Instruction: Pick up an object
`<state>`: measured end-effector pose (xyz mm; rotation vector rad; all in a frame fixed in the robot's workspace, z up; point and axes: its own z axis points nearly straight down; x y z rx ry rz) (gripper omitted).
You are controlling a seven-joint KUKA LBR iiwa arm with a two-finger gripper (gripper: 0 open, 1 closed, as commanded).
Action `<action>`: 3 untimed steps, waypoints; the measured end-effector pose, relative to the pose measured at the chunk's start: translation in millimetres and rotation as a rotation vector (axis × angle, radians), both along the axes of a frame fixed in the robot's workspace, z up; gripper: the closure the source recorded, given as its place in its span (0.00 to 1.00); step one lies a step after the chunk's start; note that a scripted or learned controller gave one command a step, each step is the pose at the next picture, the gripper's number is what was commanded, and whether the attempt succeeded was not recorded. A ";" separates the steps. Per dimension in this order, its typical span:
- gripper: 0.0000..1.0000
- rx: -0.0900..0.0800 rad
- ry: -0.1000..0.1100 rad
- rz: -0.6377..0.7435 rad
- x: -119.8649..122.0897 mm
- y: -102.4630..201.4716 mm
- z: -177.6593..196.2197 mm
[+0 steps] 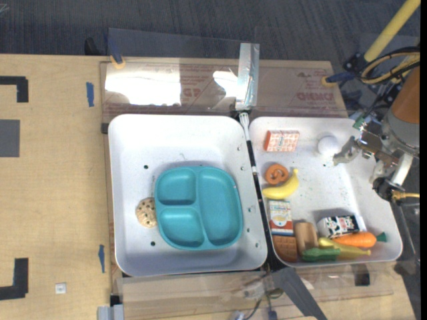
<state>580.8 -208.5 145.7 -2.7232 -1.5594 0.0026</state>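
Two bins (127, 135), one teal tray (198, 207)

Toy foods in the right bin (373, 199): banana (283, 189), carrot (355, 241), milk carton (338, 225), white ball (326, 144).

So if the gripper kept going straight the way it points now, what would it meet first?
The gripper points left into the right bin; the white ball lies just ahead, probably first. Height above it is unclear.
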 end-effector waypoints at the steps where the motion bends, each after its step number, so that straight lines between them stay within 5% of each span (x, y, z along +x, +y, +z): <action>1: 0.00 0.000 -0.003 0.103 32.7 82.4 -6.0; 2: 0.00 0.001 0.001 0.347 -50.8 97.7 -45.3; 3: 0.00 -0.005 -0.012 0.600 -98.3 78.6 -58.0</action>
